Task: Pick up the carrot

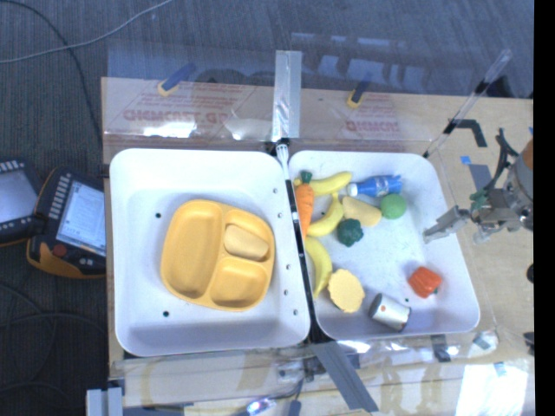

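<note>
One carrot (305, 204) is what we are after, a small orange toy with a green top, lying well across the right bin (451, 258) from our claw (442, 225), tight against the wall that bin shares with the left one. Its leafy end points toward the far rim and its tip toward the near one. We judge it light, stiff and somewhat slick, likely moulded plastic, so it should not crush but may squirt out of a poor pinch. We would take it across the thick upper body, just below the green, with the jaws closing along the wall and not against it, since the wall leaves little room on that side.

Two bananas crowd it: one banana (328, 183) touches near its top, and a second banana (328, 219) curves beside its tip, both on the claw's side of it. Between the carrot and the claw lie a pale yellow piece (362, 211), a dark green broccoli (349, 231), a green ball (393, 206) and a blue bottle (378, 185).

Our claw hangs at the bin's outer edge, gripping nothing; we cannot tell how its jaws are set. Beyond the carrot, in the left bin (139, 232), sits a yellow tray (217, 254).
</note>
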